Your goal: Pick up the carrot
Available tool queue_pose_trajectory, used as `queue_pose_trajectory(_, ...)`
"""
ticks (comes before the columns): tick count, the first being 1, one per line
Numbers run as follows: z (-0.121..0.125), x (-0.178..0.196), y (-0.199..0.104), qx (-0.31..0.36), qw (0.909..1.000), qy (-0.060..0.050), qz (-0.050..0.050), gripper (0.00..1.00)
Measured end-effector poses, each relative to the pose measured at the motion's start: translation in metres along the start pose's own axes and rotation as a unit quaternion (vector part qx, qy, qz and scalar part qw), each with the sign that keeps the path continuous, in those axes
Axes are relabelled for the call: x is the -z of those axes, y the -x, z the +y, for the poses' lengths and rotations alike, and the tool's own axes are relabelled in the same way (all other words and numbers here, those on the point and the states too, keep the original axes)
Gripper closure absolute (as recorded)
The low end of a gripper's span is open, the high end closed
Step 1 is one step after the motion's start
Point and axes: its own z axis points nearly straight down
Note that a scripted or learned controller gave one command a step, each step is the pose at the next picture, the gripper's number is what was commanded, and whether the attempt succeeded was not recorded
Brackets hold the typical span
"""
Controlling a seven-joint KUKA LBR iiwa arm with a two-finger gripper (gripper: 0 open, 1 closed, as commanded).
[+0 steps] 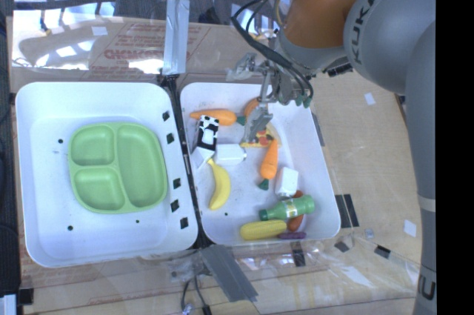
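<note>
Gripper (258, 130) low in right bin (320, 158), far-middle, over jumble of toys; I cannot tell its state from this slant. Carrot (269, 160) just near side of gripper, lying near-far, green tip toward me, white block (287, 180) touching its near-right. Second carrot (215, 115) against far-left wall beside cow-print piece (208, 134). Banana (218, 185) left of centre. Green bottle (285, 209) and yellow piece (261, 230) at near wall. Green divided plate (118, 167) in left bin (29, 158).
</note>
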Motion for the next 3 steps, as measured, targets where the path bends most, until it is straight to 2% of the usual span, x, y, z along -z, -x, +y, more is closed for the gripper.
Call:
queue_pose_trajectory(1,-0.012,-0.122,-0.063,0.004,1.0,0.001,0.004,0.0)
queue_pose_trajectory(2,-0.077,-0.115,-0.124,0.055,0.9985,-0.001,-0.005,0.0)
queue_pose_trajectory(3,-0.075,-0.105,-0.123,0.06,0.9982,-0.001,-0.005,1.0)
